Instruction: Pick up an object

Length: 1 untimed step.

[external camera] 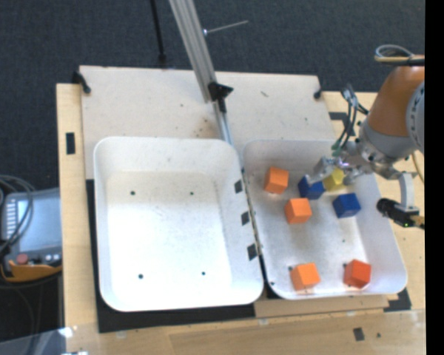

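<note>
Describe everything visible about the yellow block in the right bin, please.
The yellow block is small and looks like a cube with a matte, foam-like surface. It lies in the right bin, near its upper right part, directly under the pincer, which partly hides it. A blue block sits against its left side. Whether the pincer grips it cannot be told.
</note>
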{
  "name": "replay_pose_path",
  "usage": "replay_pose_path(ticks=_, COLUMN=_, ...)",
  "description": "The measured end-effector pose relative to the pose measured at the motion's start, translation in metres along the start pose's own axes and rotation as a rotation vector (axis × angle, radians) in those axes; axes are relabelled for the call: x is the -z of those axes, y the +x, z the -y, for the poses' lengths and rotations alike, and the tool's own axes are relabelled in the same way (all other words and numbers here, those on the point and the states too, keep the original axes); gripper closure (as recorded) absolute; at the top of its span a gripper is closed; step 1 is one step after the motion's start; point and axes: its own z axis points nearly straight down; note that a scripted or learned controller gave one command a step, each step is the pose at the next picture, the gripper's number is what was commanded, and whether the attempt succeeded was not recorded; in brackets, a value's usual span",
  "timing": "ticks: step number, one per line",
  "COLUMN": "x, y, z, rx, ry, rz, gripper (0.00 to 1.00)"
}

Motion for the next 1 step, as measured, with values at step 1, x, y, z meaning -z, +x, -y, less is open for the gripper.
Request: replay_pose_path(ticks=1, x=-0.0045, y=-0.0023, z=-0.0046, rx=0.000, ry=-0.012, rz=0.005, gripper=0.00)
